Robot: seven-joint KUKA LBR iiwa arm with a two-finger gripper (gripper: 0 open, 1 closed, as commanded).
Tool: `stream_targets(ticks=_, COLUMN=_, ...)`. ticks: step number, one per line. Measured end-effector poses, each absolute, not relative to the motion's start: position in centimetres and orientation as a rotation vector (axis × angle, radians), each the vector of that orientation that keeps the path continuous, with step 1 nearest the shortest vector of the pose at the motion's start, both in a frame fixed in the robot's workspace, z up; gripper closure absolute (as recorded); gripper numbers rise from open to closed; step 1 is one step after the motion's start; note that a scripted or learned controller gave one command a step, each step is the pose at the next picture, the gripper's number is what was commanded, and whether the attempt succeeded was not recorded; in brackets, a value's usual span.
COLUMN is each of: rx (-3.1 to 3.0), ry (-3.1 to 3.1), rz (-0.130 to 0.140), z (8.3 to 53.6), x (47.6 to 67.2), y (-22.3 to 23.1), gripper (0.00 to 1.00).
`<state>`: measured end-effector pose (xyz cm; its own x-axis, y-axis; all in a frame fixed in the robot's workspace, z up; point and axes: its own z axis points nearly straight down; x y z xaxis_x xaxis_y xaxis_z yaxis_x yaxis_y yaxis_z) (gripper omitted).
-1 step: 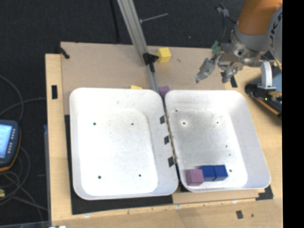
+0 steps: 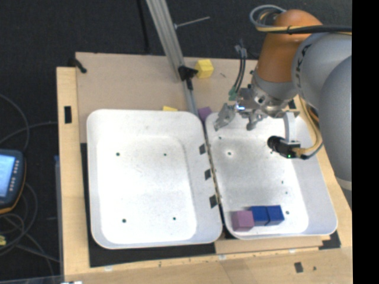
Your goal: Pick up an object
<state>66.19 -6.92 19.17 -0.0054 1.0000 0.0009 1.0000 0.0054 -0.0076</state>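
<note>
My gripper (image 2: 238,121) hangs over the far left corner of the right bin (image 2: 308,176); its fingers (image 2: 222,119) are spread open with nothing between them. A purple block (image 2: 241,219) and a blue block (image 2: 266,215) lie side by side, touching, at the right bin's near edge, far from the gripper. A small purple piece (image 2: 204,113) peeks out just behind the bins, left of the gripper.
The left bin (image 2: 106,135) stands beside the right one. A yellow block (image 2: 205,68) lies on the bench at the back, and a small yellow piece (image 2: 170,108) sits behind the left bin. A slanted metal rail (image 2: 169,37) crosses the back.
</note>
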Motion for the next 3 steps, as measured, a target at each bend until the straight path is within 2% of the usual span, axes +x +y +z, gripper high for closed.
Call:
stream_targets(ticks=1, rx=-2.222, ry=-2.211, rz=0.012, z=11.1, x=56.4, y=-10.1, gripper=0.00)
stream_targets(ticks=2, rx=-2.225, ry=-2.234, rz=-0.009, z=27.7, x=64.3, y=-13.7, gripper=0.00)
stream_targets(ticks=3, rx=-2.219, ry=-2.216, rz=0.008, z=12.4, x=58.3, y=-12.9, gripper=0.00)
